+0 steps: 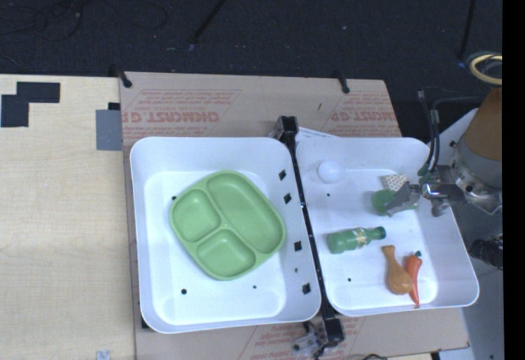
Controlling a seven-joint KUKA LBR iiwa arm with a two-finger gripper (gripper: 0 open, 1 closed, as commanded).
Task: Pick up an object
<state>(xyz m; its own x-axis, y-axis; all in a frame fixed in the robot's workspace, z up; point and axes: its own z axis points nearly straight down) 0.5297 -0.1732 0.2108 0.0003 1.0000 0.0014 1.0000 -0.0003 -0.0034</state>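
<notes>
Gripper [404, 199] at right of frame, low in the right bin [447, 289], fingers against a small green object [382, 202]; whether they clasp it, cannot tell. Object looks light, rounded, likely slippery; grip across its middle. Below: green bottle [354, 239], orange toy [398, 272]. White ball [330, 171] upper left.

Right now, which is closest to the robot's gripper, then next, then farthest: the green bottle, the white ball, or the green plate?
Measured from the gripper in the right bin:
1. Green bottle, just below-left of it.
2. White ball, at that bin's upper left.
3. Green divided plate, over in the left bin.
</notes>
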